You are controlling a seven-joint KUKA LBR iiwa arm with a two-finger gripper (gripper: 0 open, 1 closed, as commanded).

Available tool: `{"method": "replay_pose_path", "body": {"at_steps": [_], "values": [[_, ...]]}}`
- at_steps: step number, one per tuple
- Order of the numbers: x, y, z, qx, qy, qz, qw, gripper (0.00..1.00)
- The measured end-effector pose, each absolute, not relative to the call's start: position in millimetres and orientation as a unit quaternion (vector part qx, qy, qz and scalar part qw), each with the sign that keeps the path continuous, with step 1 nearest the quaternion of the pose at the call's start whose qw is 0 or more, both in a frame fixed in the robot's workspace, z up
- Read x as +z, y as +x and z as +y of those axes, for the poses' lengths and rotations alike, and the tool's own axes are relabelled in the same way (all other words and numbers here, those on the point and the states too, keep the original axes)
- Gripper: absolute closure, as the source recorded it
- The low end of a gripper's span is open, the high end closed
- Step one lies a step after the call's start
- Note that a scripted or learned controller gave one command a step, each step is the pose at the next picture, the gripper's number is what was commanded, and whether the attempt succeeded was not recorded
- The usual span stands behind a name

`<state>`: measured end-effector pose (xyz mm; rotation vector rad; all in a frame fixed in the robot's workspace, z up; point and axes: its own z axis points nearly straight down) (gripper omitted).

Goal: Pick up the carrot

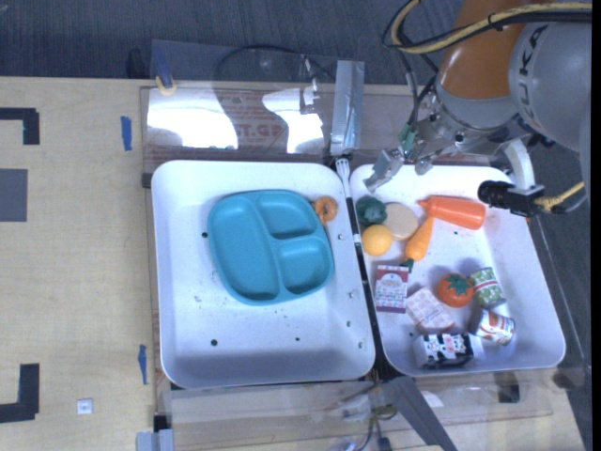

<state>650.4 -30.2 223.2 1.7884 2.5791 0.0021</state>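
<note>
Carrot (420,239) first: I see it lying in the right bin (543,289), a slim orange piece slanting from upper right to lower left, its lower tip near a yellow lemon (377,241) and its upper end just under a larger orange-red block (454,211). A pale round piece (401,220) sits just left of it, with a dark green item (372,209) beyond that by the bin's inner wall. From my seat the gripper (399,158) hangs over the bin's upper left corner, above the green item and apart from the carrot; I can't tell how wide it stands, and I see nothing caught in it. Lower in the same bin I make out a red-and-white card box (392,287), a tomato (455,289), a green-labelled can (487,286), another can (495,327) and a black-and-white carton (443,348). The left bin (178,280) carries a blue divided tray (270,245), with a small orange ring (325,209) at its upper right edge.
</note>
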Motion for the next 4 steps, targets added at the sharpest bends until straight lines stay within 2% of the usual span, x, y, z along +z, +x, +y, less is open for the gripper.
{"method": "replay_pose_path", "body": {"at_steps": [1,2,3,4], "values": [[183,550.2,-79,-0.0015,0.534,0.846,-0.001,0.0],[88,596.1,-124,0.0014,0.494,0.869,0.005,0.0],[99,597.1,-124,0.0025,0.495,0.869,0.007,1.0],[212,578.6,-130,0.0015,0.43,0.903,0.006,1.0]]}}
